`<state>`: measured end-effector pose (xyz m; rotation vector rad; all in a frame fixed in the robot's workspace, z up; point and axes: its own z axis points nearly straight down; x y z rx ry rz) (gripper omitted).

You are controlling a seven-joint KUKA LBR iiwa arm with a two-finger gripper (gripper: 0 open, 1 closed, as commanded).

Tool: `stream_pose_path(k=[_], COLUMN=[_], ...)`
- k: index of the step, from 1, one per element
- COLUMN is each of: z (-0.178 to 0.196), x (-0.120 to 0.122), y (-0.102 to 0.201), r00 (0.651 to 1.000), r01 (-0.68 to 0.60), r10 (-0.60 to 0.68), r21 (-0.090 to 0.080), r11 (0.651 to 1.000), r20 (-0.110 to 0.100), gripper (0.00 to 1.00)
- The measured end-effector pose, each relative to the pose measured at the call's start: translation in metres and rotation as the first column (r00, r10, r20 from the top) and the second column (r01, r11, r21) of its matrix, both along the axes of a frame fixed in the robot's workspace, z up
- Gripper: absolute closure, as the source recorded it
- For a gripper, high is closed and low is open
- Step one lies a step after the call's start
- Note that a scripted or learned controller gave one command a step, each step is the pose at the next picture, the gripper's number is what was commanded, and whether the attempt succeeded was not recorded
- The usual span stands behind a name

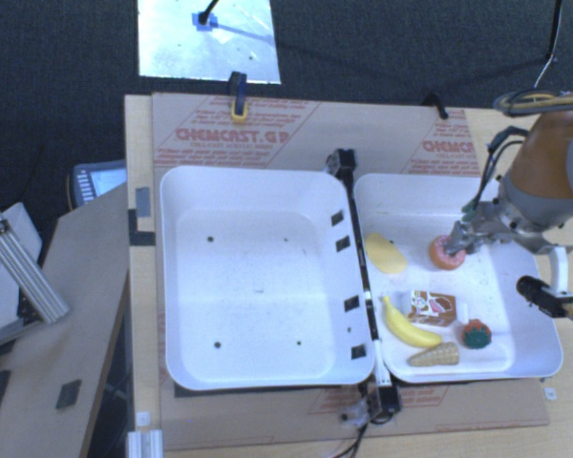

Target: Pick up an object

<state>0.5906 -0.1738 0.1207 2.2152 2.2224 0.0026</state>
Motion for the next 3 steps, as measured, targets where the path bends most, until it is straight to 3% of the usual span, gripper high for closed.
stream_pose_path(k=[3], z=[0.032], x=[0.002], y=[-0.001], r00=[1.000], r01=[-0.002], r10=[0.002], r21=[-0.003], r11=[1.000], r20=[0.007], gripper=[1.00])
